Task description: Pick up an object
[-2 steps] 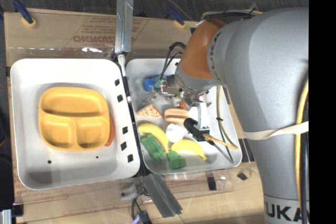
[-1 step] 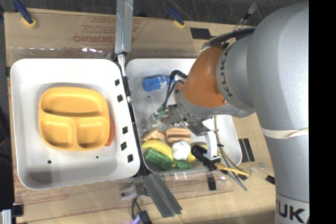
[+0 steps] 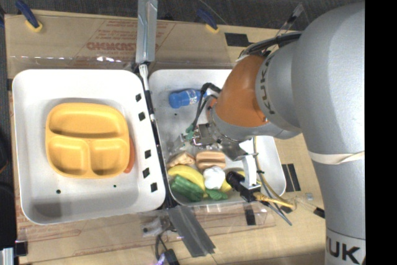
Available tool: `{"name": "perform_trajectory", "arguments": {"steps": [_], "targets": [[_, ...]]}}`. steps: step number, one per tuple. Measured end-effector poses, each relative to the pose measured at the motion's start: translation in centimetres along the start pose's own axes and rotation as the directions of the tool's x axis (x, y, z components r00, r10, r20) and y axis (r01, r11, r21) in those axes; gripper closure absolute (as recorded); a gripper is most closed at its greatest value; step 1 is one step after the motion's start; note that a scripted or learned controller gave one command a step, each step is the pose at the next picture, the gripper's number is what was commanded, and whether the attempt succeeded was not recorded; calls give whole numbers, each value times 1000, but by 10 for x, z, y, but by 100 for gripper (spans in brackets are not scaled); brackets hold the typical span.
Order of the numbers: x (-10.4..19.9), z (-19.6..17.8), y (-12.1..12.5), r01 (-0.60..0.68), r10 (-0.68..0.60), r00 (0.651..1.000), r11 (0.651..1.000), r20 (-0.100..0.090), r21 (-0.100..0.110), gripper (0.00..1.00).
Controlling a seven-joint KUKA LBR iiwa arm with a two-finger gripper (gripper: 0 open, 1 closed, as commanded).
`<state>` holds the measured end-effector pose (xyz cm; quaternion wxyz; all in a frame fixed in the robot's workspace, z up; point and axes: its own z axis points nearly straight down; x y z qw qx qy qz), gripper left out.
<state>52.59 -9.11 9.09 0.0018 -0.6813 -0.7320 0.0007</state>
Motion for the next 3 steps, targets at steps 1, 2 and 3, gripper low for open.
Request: {"name": "perform_trajectory", "arguments": {"steps": [1,2,3], "targets": [[0,-9,0,5,-5,1000,1000,-1,2,100],[0,-9,0,5,-5,1000,1000,0,2,0],[1,0,-50,232,-232,973,973,-1,1,0]]}}
